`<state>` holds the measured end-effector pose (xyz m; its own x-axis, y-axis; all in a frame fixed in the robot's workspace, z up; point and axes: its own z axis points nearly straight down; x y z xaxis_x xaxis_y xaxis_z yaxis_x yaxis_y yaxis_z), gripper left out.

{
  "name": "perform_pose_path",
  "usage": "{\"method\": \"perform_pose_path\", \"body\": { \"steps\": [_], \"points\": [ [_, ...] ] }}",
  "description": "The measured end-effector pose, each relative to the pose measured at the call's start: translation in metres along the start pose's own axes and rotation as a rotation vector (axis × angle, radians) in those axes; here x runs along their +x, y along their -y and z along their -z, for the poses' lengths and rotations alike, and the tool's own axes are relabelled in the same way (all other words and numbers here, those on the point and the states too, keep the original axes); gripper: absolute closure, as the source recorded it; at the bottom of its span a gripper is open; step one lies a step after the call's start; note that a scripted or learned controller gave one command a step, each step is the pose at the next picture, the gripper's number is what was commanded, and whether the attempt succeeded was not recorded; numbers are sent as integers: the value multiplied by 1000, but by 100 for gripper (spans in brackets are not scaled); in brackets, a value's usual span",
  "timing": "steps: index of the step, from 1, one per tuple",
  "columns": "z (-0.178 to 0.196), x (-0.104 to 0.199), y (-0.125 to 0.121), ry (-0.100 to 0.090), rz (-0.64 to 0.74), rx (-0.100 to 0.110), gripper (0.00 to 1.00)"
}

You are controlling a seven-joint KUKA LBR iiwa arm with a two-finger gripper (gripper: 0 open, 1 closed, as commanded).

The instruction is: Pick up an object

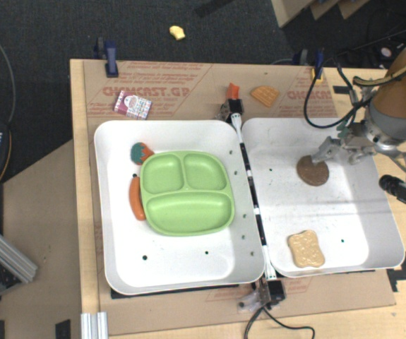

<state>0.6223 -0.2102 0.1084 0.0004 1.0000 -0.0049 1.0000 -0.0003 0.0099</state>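
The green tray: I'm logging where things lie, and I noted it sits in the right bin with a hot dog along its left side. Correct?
Not quite. The camera view shows the green tray in the left bin, not the right one. The hot dog along its left side is correct.

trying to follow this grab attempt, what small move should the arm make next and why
Probably a short drop straight down onto the brown cookie. The gripper sits at the cookie's upper right edge in the right bin, and nothing shows between its fingers, so the pick is not yet made. How high it hangs cannot be judged from here.
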Motion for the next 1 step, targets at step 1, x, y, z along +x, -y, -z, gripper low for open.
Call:
{"method": "perform_pose_path", "body": {
  "steps": [1],
  "points": [
    [19,34,-26,-4,4,5,0]
  ]
}}
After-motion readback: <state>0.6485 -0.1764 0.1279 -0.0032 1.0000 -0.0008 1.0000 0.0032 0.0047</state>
